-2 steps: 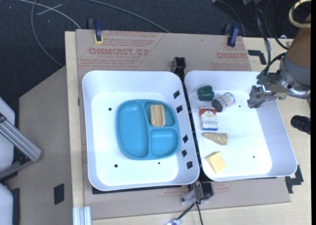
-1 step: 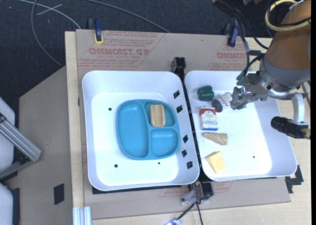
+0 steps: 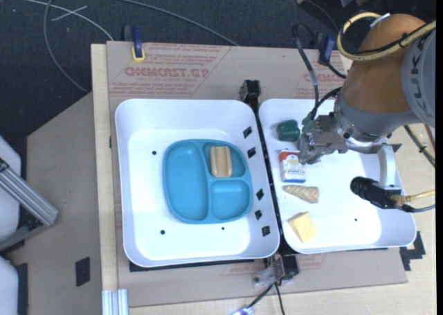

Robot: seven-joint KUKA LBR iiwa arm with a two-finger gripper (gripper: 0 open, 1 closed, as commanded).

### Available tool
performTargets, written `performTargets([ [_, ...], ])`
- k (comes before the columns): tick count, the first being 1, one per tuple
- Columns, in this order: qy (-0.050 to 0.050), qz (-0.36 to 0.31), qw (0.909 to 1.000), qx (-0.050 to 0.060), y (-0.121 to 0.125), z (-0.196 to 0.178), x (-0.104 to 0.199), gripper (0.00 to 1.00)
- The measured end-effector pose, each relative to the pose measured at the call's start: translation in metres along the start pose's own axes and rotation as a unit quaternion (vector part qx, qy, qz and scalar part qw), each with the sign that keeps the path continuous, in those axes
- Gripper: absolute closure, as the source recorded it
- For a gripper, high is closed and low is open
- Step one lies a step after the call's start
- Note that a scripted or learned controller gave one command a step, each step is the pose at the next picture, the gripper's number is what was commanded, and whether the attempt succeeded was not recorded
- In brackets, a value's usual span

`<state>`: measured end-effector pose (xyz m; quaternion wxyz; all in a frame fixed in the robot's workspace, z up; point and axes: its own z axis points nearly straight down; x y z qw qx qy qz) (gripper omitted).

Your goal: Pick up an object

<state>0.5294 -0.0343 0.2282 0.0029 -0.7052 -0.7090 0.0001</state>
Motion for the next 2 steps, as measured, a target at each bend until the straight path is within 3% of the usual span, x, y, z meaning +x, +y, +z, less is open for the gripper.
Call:
performTargets([
  [1, 0.000, 0.000, 1.0000, -0.001, -0.002, -0.003, 0.048, 1.00],
  [2, 0.000, 0.000, 1.0000, 0.000, -0.024, 0.002, 0.094, 1.00],
])
